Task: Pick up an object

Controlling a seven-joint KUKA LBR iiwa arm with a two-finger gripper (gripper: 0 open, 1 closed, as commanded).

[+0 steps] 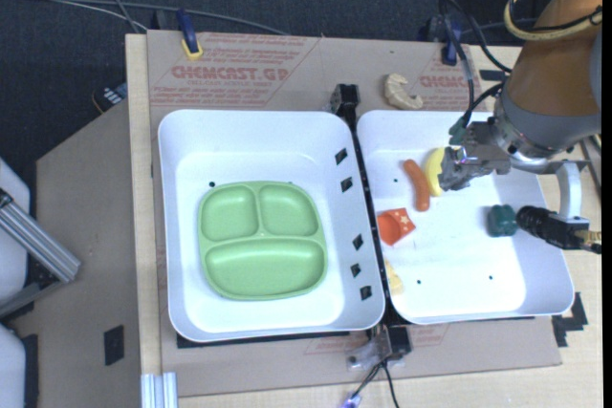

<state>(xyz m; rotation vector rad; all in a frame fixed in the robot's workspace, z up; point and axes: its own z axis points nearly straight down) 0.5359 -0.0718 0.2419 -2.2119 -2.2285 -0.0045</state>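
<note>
1. Two shallow white bins are sitting side by side on a bench, the left bin (182,205) and the right bin (478,287).
2. A green divided tray (261,241) is lying in the left bin.
3. In the right bin, an orange carrot-shaped piece (416,183), a yellow piece (435,169), a red piece (396,225) and a dark green piece (502,221) are lying apart.
4. The arm's gripper (457,172) is hanging just beside the yellow piece.
5. A beige piece (402,91) is resting on the bench behind the bins.
</note>
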